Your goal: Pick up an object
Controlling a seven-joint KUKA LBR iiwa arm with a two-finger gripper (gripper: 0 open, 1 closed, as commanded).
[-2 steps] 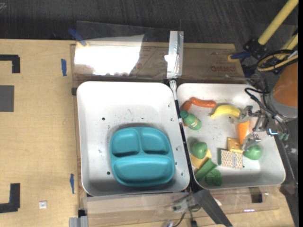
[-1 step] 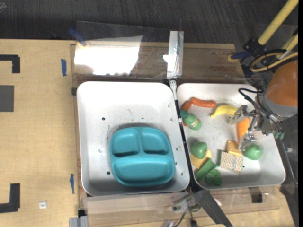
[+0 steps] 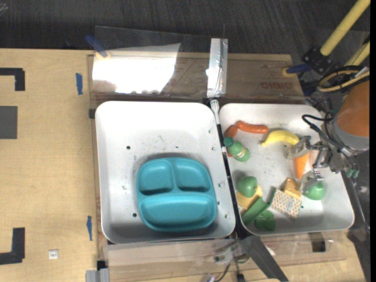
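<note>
Likely target: orange carrot-like piece (image 3: 300,165) in the right bin (image 3: 346,219), toward its right side, directly beside the gripper (image 3: 315,168). Just below it, a round green toy (image 3: 316,190); to its lower left, a checkered wafer block (image 3: 286,204); above and left, a yellow banana (image 3: 281,137). Gripper low over this cluster, its opening hidden among wrist hardware and cables: cannot tell whether wide or narrow, and cannot see anything held.

Main risk, judged from the crowding: closing on two toys at once, or clipping the green toy and knocking it aside. Also likely: pinching the orange piece near its end, so that it pivots and slips out on lifting. Close to the bin's right wall too, so a risk of scraping there. Teal divided tray (image 3: 175,192) in the left bin (image 3: 111,122) well apart, out of harm's way.
</note>
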